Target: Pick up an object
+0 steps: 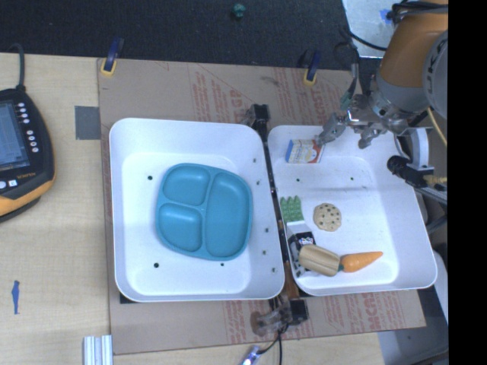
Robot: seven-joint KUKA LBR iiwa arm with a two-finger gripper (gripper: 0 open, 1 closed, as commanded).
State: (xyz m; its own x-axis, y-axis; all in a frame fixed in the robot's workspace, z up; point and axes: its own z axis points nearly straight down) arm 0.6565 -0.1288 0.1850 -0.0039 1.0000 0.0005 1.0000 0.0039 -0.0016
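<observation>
Gripper [350, 129] over right bin's [403, 204] far edge, fingers spread, nothing between them. Carton [303, 152] just left of it. Same bin: green piece [291, 208], cookie [327, 217], carrot [361, 261], tan cylinder [318, 260]. Left bin [129, 204]: blue tray [204, 211].

The right bin [396, 204] has open floor through its middle and along its right side. Its left wall is crowded: a small carton [303, 152] in the far corner, a green piece [291, 208] and cookie [327, 217] midway, then a bread roll [318, 260] touching a carrot [361, 261] near the front. A blue divided plate [204, 211] takes up the left bin's [137, 150] centre, leaving only its margins.
</observation>
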